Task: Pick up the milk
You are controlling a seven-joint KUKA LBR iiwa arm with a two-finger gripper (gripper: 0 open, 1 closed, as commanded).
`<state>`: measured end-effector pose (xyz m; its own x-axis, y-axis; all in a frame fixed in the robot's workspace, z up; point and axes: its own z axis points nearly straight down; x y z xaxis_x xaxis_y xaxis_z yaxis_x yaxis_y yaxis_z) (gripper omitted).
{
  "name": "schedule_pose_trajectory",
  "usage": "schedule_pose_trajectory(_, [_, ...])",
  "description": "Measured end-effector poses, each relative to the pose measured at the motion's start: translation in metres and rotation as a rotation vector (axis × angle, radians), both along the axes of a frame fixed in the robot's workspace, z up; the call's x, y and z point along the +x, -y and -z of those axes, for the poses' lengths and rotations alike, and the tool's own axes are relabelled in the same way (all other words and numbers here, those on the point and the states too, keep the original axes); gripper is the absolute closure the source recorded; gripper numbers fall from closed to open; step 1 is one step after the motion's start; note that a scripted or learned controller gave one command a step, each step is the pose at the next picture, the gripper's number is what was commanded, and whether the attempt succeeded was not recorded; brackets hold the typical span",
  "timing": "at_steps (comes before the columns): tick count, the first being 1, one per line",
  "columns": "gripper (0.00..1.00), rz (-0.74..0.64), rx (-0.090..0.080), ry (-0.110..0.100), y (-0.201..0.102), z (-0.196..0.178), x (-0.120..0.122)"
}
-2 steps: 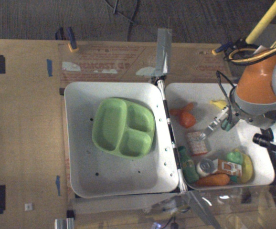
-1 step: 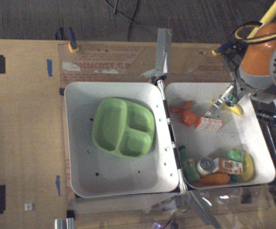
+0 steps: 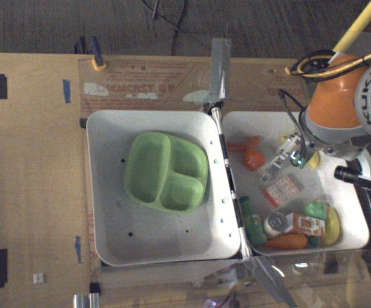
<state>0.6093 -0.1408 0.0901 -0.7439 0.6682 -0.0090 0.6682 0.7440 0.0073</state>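
Pincer (image 3: 280, 161) above right bin, milk (image 3: 298, 222) carton white-orange, lying flat

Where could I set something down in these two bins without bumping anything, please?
The left bin has bare floor around the green divided plate, widest along its near and left walls. The right bin is crowded: the milk, a carrot and other items pack its near edge, and the gripper hangs over its middle.

"KU" reads on the arm's (image 3: 365, 104) grey housing; cardboard (image 3: 148, 85) print is illegible.
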Motion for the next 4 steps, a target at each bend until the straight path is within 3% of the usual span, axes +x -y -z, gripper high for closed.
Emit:
schedule_pose_trajectory(1, [0.0, -0.021, 0.0, -0.006, -0.082, -0.096, -0.024])
schedule_pose_trajectory(2, [0.0, 0.045, 0.001, -0.011, -0.137, -0.094, -0.115])
schedule_pose_trajectory(3, [0.0, -0.245, -0.002, -0.005, -0.144, -0.239, -0.083])
schedule_pose_trajectory(4, [0.0, -0.21, -0.001, -0.009, -0.148, -0.144, -0.113])
